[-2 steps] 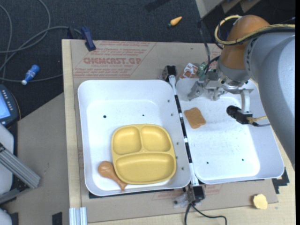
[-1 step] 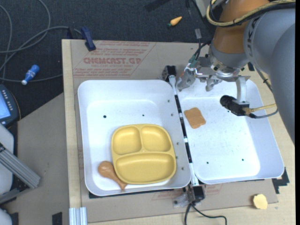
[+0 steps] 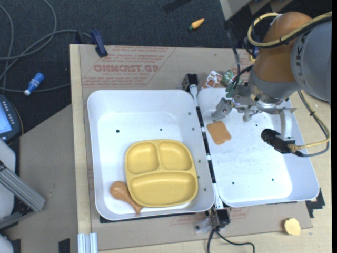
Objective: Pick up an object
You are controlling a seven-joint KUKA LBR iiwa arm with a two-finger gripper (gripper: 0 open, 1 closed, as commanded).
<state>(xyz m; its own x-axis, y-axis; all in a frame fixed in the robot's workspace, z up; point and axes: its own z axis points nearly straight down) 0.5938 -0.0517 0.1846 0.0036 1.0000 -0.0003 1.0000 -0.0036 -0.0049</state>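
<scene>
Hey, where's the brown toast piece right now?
The toast piece lies in the right bin, near its upper left corner beside the divide between bins, just below the gripper.

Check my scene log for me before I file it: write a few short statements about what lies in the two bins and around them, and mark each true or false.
1. The yellow divided tray lies in the left bin. True.
2. The drumstick-shaped toy rests inside one of the tray's compartments. False: it lies on the bin floor, beside the tray's lower left corner.
3. The brown toast-like piece lies in the right bin, near the divide between the bins. True.
4. The gripper hangs over the left bin. False: it is over the right bin's upper part.
5. A blue bottle lies on the dark floor, off the bench. True.
</scene>
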